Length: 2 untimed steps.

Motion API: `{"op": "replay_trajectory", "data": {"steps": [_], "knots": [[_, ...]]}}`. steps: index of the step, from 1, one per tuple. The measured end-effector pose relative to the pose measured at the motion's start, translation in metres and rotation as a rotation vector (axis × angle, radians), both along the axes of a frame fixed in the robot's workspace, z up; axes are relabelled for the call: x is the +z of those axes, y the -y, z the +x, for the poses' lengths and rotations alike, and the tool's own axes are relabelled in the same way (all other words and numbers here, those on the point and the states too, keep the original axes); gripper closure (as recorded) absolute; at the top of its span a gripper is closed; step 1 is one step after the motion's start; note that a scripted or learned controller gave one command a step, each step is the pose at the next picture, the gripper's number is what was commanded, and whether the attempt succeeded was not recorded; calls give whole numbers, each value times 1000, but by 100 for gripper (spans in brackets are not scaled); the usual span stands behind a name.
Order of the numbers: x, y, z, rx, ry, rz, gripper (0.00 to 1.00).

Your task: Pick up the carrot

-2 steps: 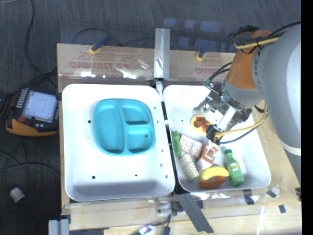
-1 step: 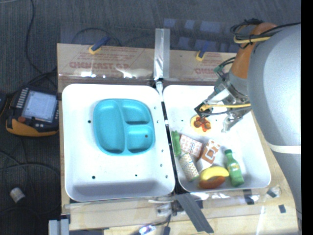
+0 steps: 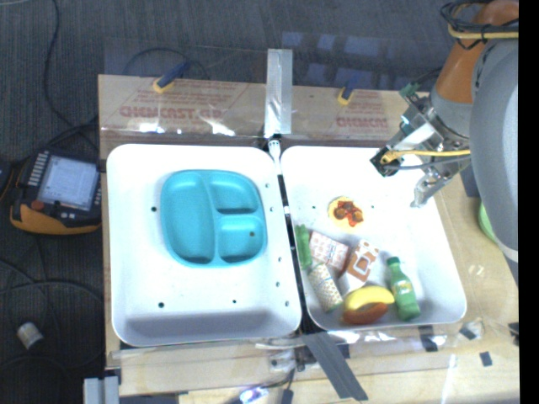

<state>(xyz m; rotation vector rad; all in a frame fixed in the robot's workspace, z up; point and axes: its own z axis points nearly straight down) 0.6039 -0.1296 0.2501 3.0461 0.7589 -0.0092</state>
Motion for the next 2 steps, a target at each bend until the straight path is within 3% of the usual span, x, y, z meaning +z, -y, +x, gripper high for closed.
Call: {"op": "replay_trajectory", "data": {"steps": [1,2], "knots": [[-129,67,-99,-289,-3,2,0],[-122,66,-100,-288,-10,7,100]]}}
